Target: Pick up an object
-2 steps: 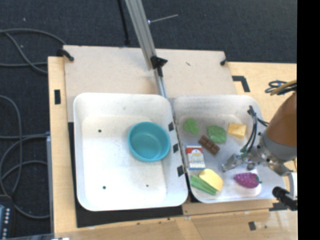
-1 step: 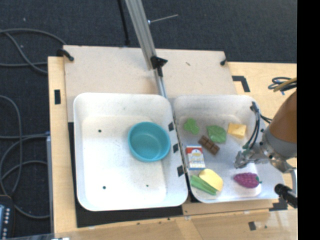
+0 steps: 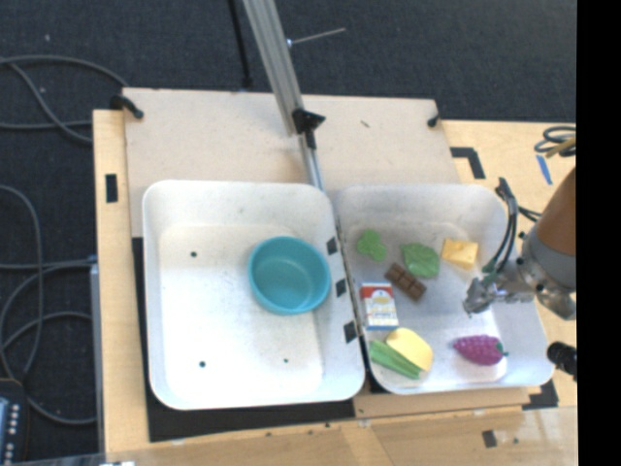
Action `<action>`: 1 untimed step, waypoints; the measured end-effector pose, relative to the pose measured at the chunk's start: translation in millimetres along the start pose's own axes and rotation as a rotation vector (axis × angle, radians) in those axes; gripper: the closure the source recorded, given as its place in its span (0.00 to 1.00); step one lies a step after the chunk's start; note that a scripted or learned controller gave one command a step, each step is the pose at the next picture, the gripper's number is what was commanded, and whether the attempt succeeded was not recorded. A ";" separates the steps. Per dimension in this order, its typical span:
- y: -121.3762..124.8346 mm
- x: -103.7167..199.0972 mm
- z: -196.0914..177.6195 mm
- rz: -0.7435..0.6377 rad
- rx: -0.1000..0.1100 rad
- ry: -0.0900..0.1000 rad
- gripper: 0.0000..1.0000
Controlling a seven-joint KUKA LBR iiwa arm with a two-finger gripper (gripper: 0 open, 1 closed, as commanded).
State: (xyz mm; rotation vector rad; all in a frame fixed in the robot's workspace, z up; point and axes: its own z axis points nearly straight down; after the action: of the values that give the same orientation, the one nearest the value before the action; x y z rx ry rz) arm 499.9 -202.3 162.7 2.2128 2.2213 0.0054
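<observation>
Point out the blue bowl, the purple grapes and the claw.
blue bowl [image 3: 289,275]: camera view, on the inner floor of the bowl.
purple grapes [image 3: 478,349]: camera view, middle of the bunch.
claw [image 3: 477,299]: camera view, at the fingertip end, above the right bin [image 3: 427,200].

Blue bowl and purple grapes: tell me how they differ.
The blue bowl sits in the left bin; the purple grapes lie in the right bin. The bowl is far larger. The bowl is alone in its bin; the grapes share theirs with other items, close to the tool. Both rest on a bin floor.
</observation>
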 end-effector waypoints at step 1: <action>12.1 0.4 -50.7 -0.001 -0.001 -0.001 1.00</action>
State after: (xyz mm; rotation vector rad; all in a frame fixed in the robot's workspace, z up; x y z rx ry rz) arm 511.6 -201.8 213.5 2.2112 2.2216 0.0052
